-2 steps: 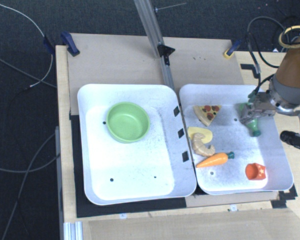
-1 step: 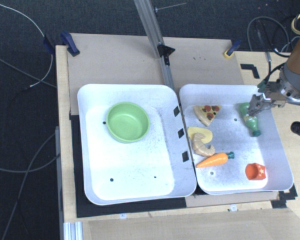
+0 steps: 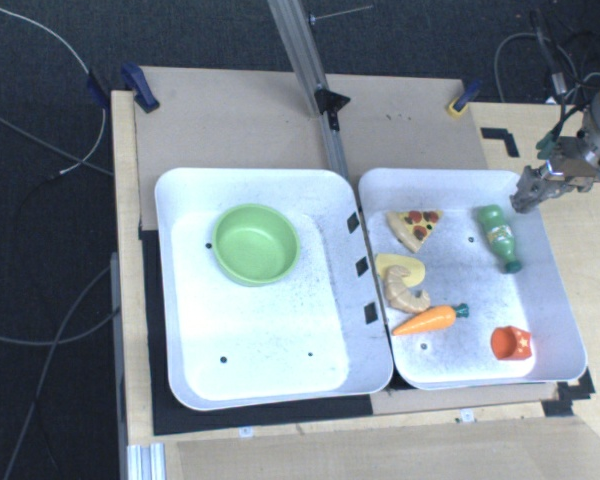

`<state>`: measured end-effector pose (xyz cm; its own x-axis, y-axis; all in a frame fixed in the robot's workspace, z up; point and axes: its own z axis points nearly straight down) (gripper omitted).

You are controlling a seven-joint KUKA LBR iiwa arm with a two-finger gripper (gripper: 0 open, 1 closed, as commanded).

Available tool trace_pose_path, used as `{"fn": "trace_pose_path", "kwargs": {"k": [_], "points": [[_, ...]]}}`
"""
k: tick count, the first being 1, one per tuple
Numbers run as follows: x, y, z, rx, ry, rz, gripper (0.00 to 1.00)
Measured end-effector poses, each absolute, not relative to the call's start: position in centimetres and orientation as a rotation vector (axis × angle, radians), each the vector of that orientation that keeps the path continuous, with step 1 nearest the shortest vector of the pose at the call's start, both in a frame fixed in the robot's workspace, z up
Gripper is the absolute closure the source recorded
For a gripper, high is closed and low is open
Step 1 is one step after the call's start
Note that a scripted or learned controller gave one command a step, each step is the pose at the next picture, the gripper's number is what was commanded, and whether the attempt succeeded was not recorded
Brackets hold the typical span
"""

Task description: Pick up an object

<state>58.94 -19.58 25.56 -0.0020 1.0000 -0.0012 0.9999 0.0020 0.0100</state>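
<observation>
From my station I see the gripper (image 3: 529, 192) at the right edge of the frame, hanging over the upper right corner of the right bin (image 3: 570, 313), just above the bin's rim. I cannot tell how it is set; its tip is small and dark against the bin's edge, and I see nothing in it. The nearest thing to it is a green bottle (image 3: 498, 236), lying on the bin floor just left of and below the gripper, tilted with its cap toward the lower right. Further left in the same bin lies a pizza slice (image 3: 417, 228), near the upper left corner. Below that is a pale yellow curved piece (image 3: 400, 271) with a tan chunk (image 3: 404, 296) touching its lower side, and just under them an orange carrot (image 3: 426, 319) lying nearly level, its green end pointing right. A red-orange object (image 3: 511, 343) sits apart in the lower right of the bin. The left bin (image 3: 260, 363) holds a green bowl (image 3: 255, 243), upright in its upper left part.
</observation>
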Motion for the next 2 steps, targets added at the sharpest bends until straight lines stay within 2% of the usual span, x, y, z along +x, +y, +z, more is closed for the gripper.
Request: {"fn": "trace_pose_path", "kwargs": {"k": [1,2], "points": [[60.9,-14.6,26.1,2.213,2.227,0.008,1.00],[61.7,-9.2,24.8,2.221,2.234,-0.002,1.00]]}}
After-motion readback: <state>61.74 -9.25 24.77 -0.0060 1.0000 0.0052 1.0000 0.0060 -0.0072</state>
